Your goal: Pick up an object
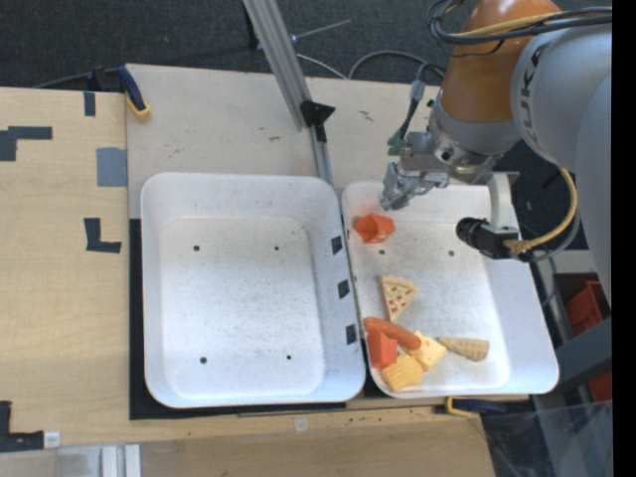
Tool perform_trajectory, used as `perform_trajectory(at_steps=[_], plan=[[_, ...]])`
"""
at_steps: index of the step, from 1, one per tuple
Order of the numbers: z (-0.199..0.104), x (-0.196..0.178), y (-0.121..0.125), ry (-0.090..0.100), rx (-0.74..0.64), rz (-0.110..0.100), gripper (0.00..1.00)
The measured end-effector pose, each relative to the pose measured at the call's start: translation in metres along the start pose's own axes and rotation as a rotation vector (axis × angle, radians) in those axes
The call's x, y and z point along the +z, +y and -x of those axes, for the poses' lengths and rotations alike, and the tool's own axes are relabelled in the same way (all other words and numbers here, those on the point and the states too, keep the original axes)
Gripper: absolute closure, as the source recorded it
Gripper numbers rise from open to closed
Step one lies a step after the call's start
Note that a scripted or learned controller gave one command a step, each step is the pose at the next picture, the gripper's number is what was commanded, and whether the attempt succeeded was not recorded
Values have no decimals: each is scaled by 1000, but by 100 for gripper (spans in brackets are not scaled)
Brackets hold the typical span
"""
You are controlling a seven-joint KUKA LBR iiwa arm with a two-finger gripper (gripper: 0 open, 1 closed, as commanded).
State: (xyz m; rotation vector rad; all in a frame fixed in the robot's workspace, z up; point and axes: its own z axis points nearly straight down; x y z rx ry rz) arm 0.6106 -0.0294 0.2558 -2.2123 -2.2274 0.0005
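Nearest the camera, at the front edge of the right-hand shallow white plastic bin [517, 311], a cluster of toy food lay together: a yellow ridged block [402, 373], an orange-red sausage-shaped piece [391, 332] and a pale cone-shaped piece [467, 347] just beside them. A little further back lay a triangular pizza-slice toy [397, 295]. Beyond that, near the bin's back left corner, sat a small orange block [374, 229]. The tool [396, 197] hung just above and behind it, gripping nothing; whether it was open I cannot tell.

Orange block [374, 229]; white, dark-speckled bins [238, 192]; yellow wedge [397, 295], possibly red-dotted; grey gripper [396, 197].
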Motion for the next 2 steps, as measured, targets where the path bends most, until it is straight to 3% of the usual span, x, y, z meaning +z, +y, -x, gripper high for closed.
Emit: perform_trajectory(at_steps=[2], plan=[[-98,6,-36,0,0,-2,100]])
